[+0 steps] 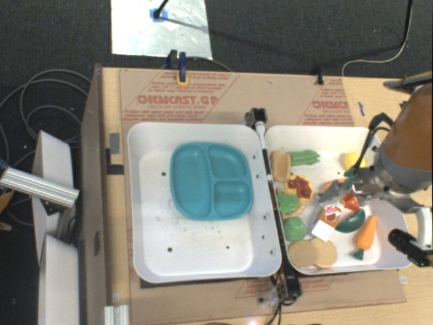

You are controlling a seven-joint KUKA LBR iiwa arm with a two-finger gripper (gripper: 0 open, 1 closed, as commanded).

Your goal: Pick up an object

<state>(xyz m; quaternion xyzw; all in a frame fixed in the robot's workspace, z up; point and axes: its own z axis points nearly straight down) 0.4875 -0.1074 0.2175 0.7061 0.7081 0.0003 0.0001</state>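
- Your gripper (338,196) sits low in the right bin (325,135), over the red-and-white piece (333,213).
- You can't tell how wide the hand is, or whether it holds anything.
- The carrot (366,234) lies just beside it; the teal divided plate (210,180) is in the left bin (152,202).

Grey arm (406,171) with a broad orange band and black cable.

The left bin (152,249) has free floor around the teal tray (211,180). In the right bin (318,135), toy food (298,202) lies crowded, with bare floor along the far wall.
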